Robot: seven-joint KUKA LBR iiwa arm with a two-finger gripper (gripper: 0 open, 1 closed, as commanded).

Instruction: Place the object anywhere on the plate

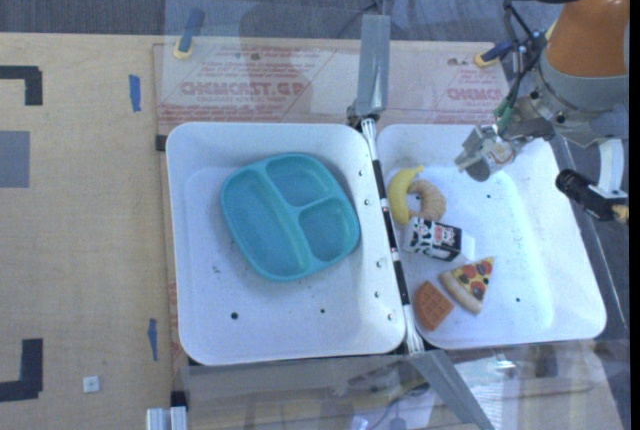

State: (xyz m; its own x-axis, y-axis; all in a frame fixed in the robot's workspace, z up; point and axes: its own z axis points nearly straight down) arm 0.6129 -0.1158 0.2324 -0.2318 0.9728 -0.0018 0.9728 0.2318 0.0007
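Approach stage: nothing is picked up yet.

The gripper (483, 156) hovers over the back of the right bin (560, 308); whether its fingers are apart or together, I cannot tell. The banana (402, 192), croissant (430, 194), milk carton (436, 239), pizza slice (470, 282) and waffle (433, 305) lie along that bin's left side. The teal plate (290, 215) sits in the left bin (200, 318). Next it likely needs to descend onto one object.

- The teal plate (290, 215) looks like smooth, slightly glossy plastic.
- Both white bins (200, 318) have a matt, speckled plastic surface.
- The bench (80, 238) is pale, matt wood.
- The gripper (484, 156) appears to be grey metal, though it is blurred.
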